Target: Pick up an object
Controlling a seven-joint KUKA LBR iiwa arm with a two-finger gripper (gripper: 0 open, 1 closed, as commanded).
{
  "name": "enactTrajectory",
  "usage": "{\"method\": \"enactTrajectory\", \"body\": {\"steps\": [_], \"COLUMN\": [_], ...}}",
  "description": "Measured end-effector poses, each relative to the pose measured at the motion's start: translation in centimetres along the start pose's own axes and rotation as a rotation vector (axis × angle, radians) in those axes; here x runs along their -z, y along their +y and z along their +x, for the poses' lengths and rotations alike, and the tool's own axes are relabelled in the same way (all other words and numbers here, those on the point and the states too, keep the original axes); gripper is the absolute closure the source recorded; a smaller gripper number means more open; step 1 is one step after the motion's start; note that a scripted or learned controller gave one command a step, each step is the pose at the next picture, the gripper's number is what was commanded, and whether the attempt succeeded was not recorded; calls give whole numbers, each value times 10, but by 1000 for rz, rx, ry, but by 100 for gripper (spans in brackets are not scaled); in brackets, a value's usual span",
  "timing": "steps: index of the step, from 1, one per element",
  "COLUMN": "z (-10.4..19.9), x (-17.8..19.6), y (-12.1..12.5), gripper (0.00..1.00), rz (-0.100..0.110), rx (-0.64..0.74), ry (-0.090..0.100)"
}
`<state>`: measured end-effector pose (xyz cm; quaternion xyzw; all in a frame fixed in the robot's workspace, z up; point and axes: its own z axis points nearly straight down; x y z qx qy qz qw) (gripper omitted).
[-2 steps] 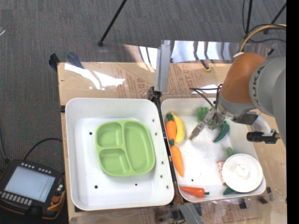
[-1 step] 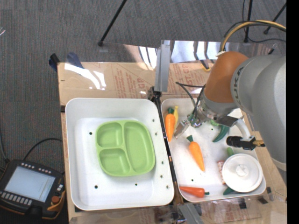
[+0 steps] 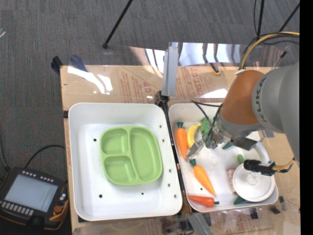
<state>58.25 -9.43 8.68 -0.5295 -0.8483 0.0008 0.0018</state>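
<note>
A: Where lettering can be read at all, it is white "KUKA" on the grey arm [image 3: 274, 99] at the right of the frame, partly cut off; red print on the clear sheet over the bench [image 3: 122, 84] is too blurred to read.

B: Gripper state?

A: Gripper [image 3: 195, 150] sits low in the right bin [image 3: 188, 199], near its left wall. Whether it is apart or together cannot be told from this angle; nothing is visibly between its tips.

B: Objects for the pick?

A: All in the right bin. One carrot [image 3: 181, 138] lies along the left wall, just left of the gripper. A yellow piece [image 3: 191, 135] is beside it. A second carrot [image 3: 202, 177] lies at mid-bin, below the gripper. A third carrot [image 3: 202, 200] lies against the bottom edge. A white round dish [image 3: 252, 182] occupies the lower right corner.

B: Open room?

A: Left bin [image 3: 78, 131] holds a green divided plate [image 3: 131, 155] at centre, with a bare white margin all round it. A pendant [image 3: 32, 197] sits at lower left, off the bench.
</note>
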Motion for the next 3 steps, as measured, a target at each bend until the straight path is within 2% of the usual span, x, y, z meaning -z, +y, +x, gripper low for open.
{"method": "enactTrajectory", "body": {"steps": [1,2,3], "z": [-35,-33,8], "x": [1,9,156], "y": [53,51,76], "gripper": [0,100,100], "rz": [-4,6,-18], "rx": [9,15,117], "ry": [-3,4,-11]}}
